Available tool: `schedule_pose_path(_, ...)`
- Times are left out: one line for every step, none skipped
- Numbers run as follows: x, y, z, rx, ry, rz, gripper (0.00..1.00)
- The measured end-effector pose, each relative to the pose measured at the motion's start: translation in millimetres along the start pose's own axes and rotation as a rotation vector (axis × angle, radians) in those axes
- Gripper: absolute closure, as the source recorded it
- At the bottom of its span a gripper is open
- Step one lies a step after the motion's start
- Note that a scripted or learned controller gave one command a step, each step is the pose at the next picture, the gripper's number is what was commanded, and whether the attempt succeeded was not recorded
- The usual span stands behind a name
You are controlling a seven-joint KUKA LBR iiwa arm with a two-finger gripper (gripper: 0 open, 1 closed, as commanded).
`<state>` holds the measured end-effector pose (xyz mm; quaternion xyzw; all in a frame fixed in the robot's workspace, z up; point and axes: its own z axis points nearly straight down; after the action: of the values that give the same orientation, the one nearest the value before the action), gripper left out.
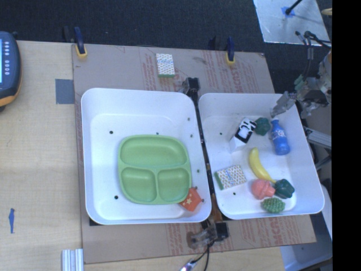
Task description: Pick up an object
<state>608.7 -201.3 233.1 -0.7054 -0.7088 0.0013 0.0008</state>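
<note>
The right bin (225, 205) holds several small items. A black-and-white object (245, 130), a dark green toy (262, 126) and a blue bottle (278, 138) lie towards its far side. Nearer the front are a yellow banana (259, 165), a patterned box (230, 176), a pink toy (262, 189), a dark green broccoli-like piece (284, 188) and a green knobbly piece (273, 205). My gripper (285, 101) hangs over the bin's far right corner, just above and behind the blue bottle, with nothing seen in it.
The left bin (96, 151) holds a green divided plate (153, 169), with a small orange toy (192, 199) at its front right corner. A small patterned box (164, 64) lies on the cardboard behind the bins. A device (8, 66) sits at the far left.
</note>
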Motion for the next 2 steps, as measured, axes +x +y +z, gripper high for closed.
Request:
schedule_pose_path(33, -17, 117, -0.015, -0.003, 0.001, 0.00)
schedule_pose_path(11, -57, 137, 0.002, 0.017, -0.010, 0.00)
